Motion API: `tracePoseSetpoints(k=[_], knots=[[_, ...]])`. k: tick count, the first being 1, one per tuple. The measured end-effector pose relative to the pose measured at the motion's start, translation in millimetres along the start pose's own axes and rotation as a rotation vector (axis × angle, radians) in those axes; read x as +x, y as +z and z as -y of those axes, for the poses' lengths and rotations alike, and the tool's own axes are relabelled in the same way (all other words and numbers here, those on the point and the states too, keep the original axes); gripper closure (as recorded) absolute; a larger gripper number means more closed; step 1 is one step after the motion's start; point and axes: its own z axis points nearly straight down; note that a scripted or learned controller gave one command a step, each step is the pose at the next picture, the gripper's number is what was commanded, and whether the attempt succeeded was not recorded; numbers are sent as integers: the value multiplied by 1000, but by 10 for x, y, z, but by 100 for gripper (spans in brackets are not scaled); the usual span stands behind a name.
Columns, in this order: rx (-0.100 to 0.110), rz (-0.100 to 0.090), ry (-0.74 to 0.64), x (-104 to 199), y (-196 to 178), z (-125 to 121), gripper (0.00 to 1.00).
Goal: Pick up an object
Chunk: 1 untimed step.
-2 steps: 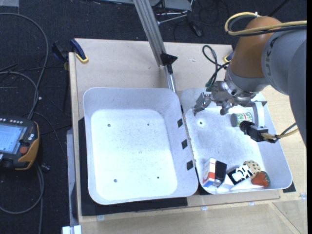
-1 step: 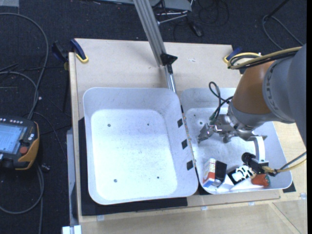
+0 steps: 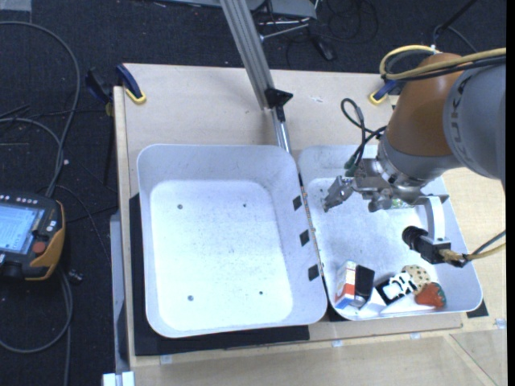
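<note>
From the camera view, the step in hand reads as the approach: the arm (image 3: 451,111) reaches in from the right and the pincer (image 3: 334,195) hangs over the upper part of the right bin (image 3: 322,167), with nothing between its fingers. They appear slightly parted, a narrow gap, though the tips are small and hard to resolve. The objects lie well apart from the pincer, bunched in the lower corner of the same bin: a red-and-white carton (image 3: 347,285) standing beside a black block (image 3: 364,281), a black-and-white item (image 3: 394,288), a pale spotted piece (image 3: 416,275) and a red rounded piece (image 3: 430,295) at the rim. They touch or nearly touch, so the next move likely calls for travel toward that corner, then a descent on one piece with finger clearance from its neighbours. The left bin (image 3: 145,167) sits alongside on the bench (image 3: 201,95).
</note>
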Motion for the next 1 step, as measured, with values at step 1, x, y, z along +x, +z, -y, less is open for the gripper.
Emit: tracePoseSetpoints(k=[1], knots=[[7,0,2,165,42,-343,0]])
